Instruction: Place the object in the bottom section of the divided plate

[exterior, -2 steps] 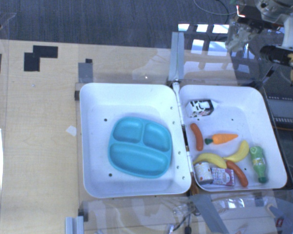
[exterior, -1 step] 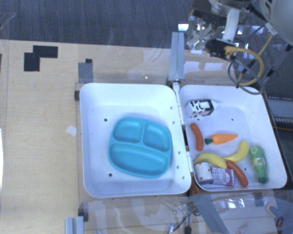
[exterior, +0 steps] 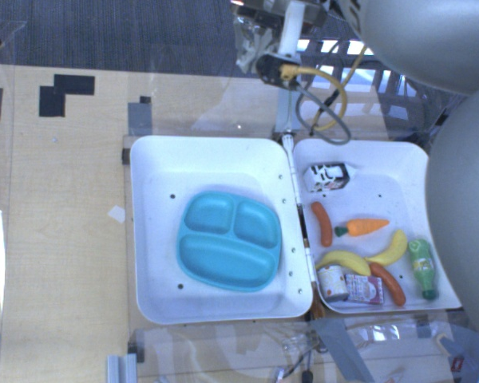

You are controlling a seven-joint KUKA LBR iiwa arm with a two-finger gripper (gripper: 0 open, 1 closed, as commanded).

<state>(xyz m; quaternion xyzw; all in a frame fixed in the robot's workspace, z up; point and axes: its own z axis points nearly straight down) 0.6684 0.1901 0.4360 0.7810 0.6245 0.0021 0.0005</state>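
Grey arm [exterior: 431,22] bulk crowds the upper right corner and the right side, closest to the lens, and it hides part of the right bin's [exterior: 399,162] outer edge. Its end effector [exterior: 259,34] hangs over the table [exterior: 56,214] just beyond the far rims of the two bins, roughly in line with the wall between them. Whether it is apart or together I cannot tell, since it is seen from above among cables and brackets. Nothing visible is held in it.

The task names no single object, and every candidate lies in the right bin: a black-and-white patterned item [exterior: 327,177] at the far end, a red sausage [exterior: 323,223], a carrot [exterior: 366,227], two bananas [exterior: 343,260] [exterior: 391,248], a green bottle [exterior: 421,268], a small can [exterior: 332,282], a pink carton [exterior: 365,289] and a second sausage [exterior: 389,284]. All of them lie toward the camera and slightly to the view's right of the end effector, the patterned item nearest to it.

The divided plate [exterior: 227,242], blue, sits in the left bin [exterior: 156,206] and carries nothing. Its bottom section [exterior: 223,263] is the wide one on the camera side, long axis running across the view. So I judge the coming move to be a reach toward the camera into the right bin, then a carry across the shared wall to the left.
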